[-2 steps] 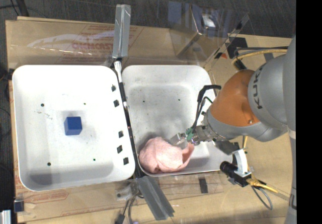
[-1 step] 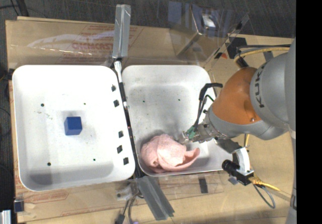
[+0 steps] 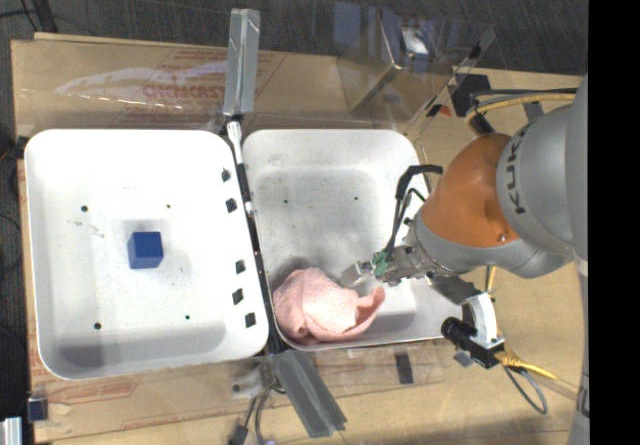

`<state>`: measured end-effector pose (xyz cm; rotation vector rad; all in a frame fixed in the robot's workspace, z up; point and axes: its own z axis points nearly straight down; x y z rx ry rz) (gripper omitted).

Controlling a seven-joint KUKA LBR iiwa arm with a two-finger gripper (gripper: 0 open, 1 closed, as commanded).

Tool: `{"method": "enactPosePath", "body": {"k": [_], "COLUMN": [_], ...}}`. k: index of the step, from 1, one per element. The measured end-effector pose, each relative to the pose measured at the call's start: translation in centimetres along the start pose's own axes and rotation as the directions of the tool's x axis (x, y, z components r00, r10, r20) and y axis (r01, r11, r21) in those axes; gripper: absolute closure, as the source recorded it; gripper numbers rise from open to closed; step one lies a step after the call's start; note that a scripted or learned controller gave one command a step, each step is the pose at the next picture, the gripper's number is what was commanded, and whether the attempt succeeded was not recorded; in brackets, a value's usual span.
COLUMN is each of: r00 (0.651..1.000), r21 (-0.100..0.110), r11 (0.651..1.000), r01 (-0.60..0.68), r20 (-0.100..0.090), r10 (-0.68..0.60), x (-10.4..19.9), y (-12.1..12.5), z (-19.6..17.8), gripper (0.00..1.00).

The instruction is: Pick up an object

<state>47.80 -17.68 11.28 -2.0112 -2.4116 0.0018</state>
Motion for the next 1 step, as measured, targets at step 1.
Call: {"method": "enactPosePath", "body": {"k": [1], "r00": [0.999], "r21": [-0.001], "r11": [0.999], "r01": [0.034], "r20": [-0.001], "r10": [-0.034], "x": [-0.61], "y": [2.58], "z": [1.58], "gripper": [0.0]}}
